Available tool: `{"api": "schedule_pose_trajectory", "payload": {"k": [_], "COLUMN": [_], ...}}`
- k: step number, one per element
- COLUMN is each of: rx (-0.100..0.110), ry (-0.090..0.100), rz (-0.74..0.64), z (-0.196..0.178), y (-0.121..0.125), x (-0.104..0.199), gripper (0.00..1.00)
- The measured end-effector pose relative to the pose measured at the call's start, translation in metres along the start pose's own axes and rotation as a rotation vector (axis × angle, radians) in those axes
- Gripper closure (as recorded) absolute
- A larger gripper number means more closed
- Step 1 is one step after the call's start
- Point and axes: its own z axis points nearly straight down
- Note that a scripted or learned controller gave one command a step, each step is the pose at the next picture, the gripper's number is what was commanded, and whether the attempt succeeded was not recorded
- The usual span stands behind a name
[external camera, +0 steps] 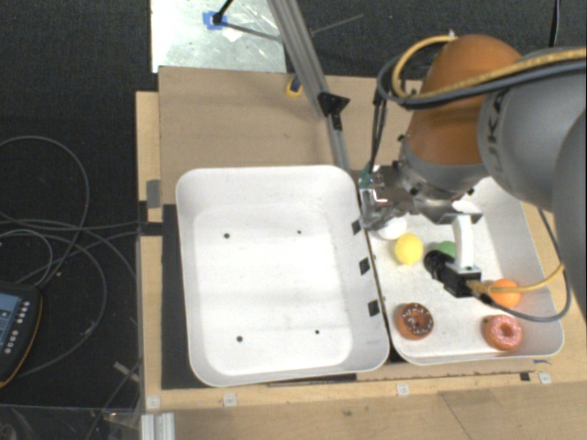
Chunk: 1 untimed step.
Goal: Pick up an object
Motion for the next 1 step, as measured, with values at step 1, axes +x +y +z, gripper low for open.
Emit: {"api": "schedule_pose_trajectory", "payload": {"k": [1], "rx": [0.002], "ry": [0.000], "rz": [0.001], "z": [0.0112], "y": [0.0110], "x": [0.0432], "gripper": [1.00]}}
